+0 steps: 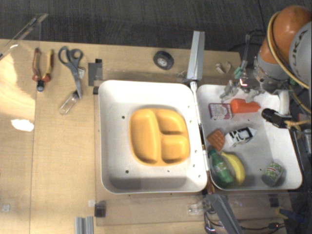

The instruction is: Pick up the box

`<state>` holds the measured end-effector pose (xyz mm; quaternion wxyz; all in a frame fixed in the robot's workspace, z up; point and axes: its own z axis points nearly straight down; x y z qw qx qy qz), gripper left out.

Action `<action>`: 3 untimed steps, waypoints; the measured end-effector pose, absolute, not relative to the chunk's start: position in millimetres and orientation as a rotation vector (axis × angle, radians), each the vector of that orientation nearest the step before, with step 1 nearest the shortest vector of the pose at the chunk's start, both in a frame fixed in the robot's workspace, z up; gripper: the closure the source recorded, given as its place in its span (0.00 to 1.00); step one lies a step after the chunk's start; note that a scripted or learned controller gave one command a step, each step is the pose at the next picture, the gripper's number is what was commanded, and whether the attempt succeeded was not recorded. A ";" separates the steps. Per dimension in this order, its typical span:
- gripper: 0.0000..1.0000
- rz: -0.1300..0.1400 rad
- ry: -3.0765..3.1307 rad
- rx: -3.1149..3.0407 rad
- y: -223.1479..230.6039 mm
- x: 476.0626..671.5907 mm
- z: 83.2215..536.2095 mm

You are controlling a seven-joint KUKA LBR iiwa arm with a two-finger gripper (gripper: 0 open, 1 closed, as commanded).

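Observation:
The box (220, 111) is small, white and purple, and lies in the back left part of the right bin (287, 182). An orange bottle-shaped item (245, 106) touches its right side. My gripper (240, 90) hangs over the back edge of that bin, just behind and to the right of the box, above the orange item. Its metal fingers (228, 90) stand open with nothing between them. The grey arm with its orange band (287, 28) comes in from the upper right.
The right bin also holds an orange-brown snack (216, 139), a black-and-white packet (241, 135), a green bottle (222, 168), a banana (237, 167) and a small can (273, 172). A yellow divided tray (159, 135) lies in the left bin (112, 130). Scissors (73, 67) and pliers (41, 67) lie on the bench.

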<state>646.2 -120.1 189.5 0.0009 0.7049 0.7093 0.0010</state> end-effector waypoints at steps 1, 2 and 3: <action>0.00 0.018 2.195 2.225 -97.5 666.8 103.2; 1.00 0.027 2.196 2.214 -96.1 669.8 117.2; 0.00 0.026 2.197 2.214 -96.1 669.6 117.0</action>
